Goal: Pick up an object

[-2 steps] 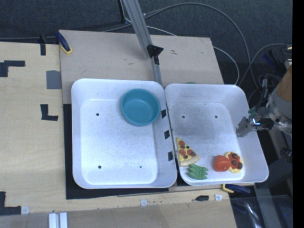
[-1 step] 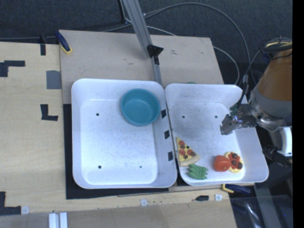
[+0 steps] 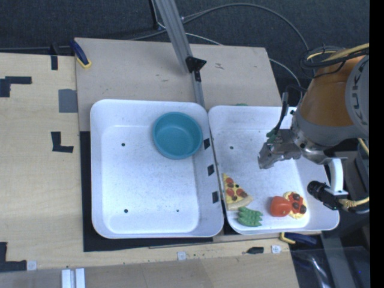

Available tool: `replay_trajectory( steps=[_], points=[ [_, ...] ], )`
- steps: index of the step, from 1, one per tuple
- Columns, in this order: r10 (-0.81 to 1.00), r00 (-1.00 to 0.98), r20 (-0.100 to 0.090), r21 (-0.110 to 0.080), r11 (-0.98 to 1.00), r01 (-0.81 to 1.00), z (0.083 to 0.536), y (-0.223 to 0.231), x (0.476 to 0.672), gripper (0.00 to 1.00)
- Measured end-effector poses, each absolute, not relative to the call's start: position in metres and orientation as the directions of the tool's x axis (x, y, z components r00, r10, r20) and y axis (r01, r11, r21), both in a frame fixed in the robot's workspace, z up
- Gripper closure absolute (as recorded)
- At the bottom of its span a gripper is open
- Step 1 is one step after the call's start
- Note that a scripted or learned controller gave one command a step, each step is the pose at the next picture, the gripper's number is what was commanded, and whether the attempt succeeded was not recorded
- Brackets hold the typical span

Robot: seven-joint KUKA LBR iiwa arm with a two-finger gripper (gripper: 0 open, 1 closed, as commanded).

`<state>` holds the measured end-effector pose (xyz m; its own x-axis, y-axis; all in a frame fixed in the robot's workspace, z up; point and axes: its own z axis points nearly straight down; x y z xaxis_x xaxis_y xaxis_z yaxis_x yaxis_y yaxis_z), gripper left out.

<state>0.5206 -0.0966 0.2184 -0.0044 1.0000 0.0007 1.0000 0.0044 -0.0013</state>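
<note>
Item: tomato (image 3: pixel 279 206), near right corner of the right bin (image 3: pixel 240 125), touching a yellow toy (image 3: pixel 296 204) on its right.
Look: small, rounded, glossy red-orange; likely a plastic play-food piece.
Handling (judged, not tested): light, stiff, smooth enough to squirt out of a pinch. Best taken across its widest part, fingers closing far-to-near so the yellow toy and the bin's near wall stay clear.

Alternates in the same bin: pizza (image 3: pixel 234 193), flat wedge with red dots, lying against the left wall (thin, hard to get under); green piece (image 3: pixel 249 217), knobbly, just near of the pizza.

Left bin (image 3: pixel 114 179): blue bowl (image 3: pixel 177 135) at its far right, stiff, rim graspable.

Gripper (image 3: pixel 269 159): over the right bin's middle, far of the toys and apart from them; whether it is open or closed cannot be told, and nothing is seen in it.
</note>
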Motion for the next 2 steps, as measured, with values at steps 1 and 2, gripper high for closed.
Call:
replay_trajectory(
  steps=[1,2],
  points=[
    [1.0,-0.005,0.001,0.0,0.005,1.0,0.229,-0.046,0.527,1.0],
    [1.0,-0.005,0.001,-0.002,0.005,1.0,0.219,0.007,0.544,1.0]
  ],
)
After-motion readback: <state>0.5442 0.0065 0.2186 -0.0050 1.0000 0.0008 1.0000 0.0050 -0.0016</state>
